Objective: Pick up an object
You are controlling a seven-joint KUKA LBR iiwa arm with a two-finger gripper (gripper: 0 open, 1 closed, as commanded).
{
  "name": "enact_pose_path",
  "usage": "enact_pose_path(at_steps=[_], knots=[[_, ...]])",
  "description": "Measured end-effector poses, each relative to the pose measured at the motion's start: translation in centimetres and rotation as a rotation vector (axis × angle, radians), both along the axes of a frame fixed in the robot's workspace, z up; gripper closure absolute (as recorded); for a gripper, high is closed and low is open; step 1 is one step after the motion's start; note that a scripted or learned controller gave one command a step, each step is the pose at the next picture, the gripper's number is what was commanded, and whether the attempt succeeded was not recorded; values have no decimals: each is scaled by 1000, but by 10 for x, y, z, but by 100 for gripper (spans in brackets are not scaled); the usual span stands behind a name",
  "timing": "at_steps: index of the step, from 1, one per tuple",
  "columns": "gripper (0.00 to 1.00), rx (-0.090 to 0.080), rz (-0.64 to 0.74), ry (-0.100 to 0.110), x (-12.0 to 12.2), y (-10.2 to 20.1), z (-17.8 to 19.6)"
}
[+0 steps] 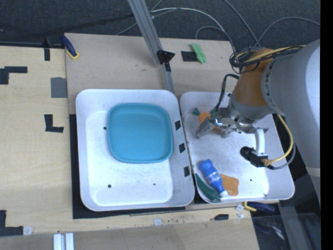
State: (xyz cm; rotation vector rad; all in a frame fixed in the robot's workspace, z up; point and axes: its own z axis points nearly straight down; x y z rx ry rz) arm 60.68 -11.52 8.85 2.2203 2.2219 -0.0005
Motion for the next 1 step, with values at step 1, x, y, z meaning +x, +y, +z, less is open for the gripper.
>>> enact_pose_path(at_steps=[1], knots=[[100, -1, 0, -2, 1, 0, 12]])
